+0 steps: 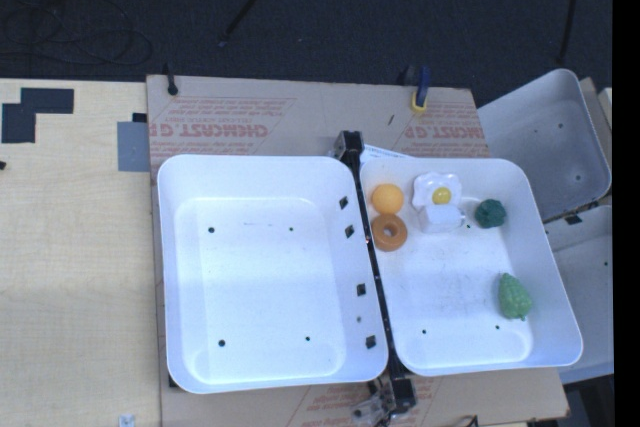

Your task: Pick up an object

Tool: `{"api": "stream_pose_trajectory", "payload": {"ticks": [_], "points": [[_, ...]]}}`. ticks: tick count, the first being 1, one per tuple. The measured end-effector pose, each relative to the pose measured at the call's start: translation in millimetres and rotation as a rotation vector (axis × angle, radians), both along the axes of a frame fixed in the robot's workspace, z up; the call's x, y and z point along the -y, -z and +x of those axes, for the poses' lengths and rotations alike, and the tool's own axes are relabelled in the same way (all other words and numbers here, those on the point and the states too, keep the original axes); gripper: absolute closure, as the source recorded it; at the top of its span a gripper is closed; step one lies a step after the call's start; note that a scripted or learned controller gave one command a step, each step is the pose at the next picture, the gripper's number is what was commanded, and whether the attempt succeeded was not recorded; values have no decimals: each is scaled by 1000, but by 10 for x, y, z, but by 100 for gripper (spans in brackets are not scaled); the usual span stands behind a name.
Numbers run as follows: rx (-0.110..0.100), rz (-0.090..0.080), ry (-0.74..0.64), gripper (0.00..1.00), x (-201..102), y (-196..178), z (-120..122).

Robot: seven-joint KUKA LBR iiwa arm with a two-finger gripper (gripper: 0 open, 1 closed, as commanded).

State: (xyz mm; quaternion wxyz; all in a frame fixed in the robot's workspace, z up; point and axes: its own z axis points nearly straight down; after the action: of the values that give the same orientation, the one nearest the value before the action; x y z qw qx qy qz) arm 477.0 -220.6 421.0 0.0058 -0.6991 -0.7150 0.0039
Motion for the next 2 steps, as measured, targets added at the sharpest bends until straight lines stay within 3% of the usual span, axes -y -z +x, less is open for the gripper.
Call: {"api": "stream_pose_trajectory", "payload": {"ticks": [2], "points": [[-2, 1, -8, 100, 13, -189, 6]]}}
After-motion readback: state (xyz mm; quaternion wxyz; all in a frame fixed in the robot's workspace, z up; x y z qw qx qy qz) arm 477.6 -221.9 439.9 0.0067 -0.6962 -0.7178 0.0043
